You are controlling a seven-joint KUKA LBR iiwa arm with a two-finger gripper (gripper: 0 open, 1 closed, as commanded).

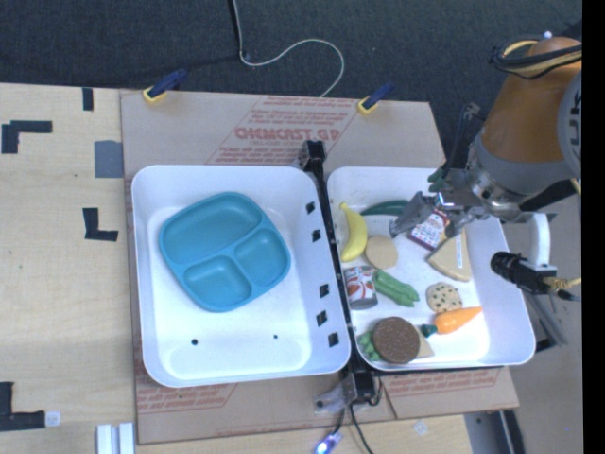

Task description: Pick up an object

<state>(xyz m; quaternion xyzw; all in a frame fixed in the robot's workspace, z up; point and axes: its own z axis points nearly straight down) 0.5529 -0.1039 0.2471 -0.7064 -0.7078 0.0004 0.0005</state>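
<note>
Burger patty (pixel 395 340) at the right bin's (pixel 510 353) near rim.
Tool (pixel 433 218), fingers spread around nothing, hovers just above a small red-and-white packet (pixel 430 233).

Toy food and a tray: the count across two bins

Two white bins, left (pixel 151 282) and right (pixel 510 339), sit side by side. Far left of the gripper (pixel 432 218) lies one blue divided plate (pixel 224 250). Nearer, to its left: one banana (pixel 354 234) and one pale round biscuit (pixel 382 253). Below it: one can (pixel 360 287), one green pea pod (pixel 395 288), one chocolate-chip cookie (pixel 442 297), one carrot (pixel 457 320), one brown patty (pixel 395 340) and one cheese wedge (pixel 454 258). Two clamps, one yellow (pixel 163 85) and one blue (pixel 375 96), sit above.
</note>
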